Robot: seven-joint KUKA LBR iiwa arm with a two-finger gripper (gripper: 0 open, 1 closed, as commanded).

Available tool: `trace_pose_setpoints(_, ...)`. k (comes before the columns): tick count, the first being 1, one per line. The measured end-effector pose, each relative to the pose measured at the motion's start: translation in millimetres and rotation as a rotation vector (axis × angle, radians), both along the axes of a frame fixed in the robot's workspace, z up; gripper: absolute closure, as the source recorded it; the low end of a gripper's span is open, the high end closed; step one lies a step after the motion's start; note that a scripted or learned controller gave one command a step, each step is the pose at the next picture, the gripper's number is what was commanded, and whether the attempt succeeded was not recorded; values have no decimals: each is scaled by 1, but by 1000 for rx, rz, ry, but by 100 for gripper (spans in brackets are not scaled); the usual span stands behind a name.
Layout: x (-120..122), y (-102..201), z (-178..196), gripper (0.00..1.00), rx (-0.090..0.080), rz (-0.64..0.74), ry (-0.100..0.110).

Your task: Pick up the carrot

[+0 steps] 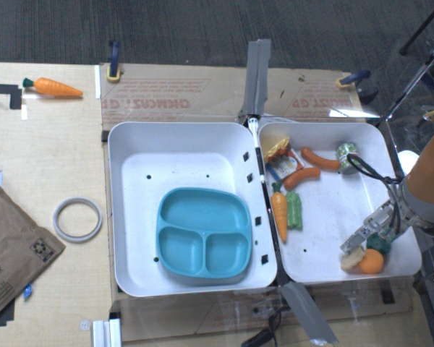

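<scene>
Against the right bin's (390, 150) left wall lies the carrot (279, 215), a smooth tapered orange cone, touching a ribbed green pod (295, 211). Gripper (362, 241) sits low at the bin's near right corner beside an orange ball (372, 262); finger state: cannot tell. Cardboard (159, 92) print reads reversed, illegible.

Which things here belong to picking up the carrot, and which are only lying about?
For the job:
- carrot by the right bin's left wall
- gripper, low in that bin's near right corner

Lying about:
- blue tray
- two sausages
- green vegetable
- orange fruit
- second carrot on the bench
- tape ring
</scene>
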State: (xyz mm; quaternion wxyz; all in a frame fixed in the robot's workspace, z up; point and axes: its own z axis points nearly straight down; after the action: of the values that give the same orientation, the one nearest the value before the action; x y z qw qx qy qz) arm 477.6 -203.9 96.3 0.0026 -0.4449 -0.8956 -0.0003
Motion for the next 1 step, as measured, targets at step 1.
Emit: trace_pose_setpoints(1, 17, 44, 3, 0, -5, -613, 0)
